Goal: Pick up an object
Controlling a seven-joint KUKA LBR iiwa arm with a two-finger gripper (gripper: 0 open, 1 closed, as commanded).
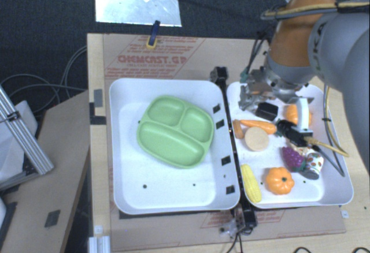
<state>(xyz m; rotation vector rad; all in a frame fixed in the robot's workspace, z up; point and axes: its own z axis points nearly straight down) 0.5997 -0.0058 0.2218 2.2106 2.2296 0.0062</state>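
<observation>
Reaching in over the right bin [335, 191], the hand [254, 99] hovers at its far left corner; whether it is spread or pinching, I cannot tell. Just beside it lies the carrot [257, 126].

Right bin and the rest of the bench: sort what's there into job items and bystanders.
Job items: carrot, round cream piece, corn cob, small pumpkin, purple grapes, gripper.

Lying about: green divided plate, left bin, cardboard sheet.
</observation>
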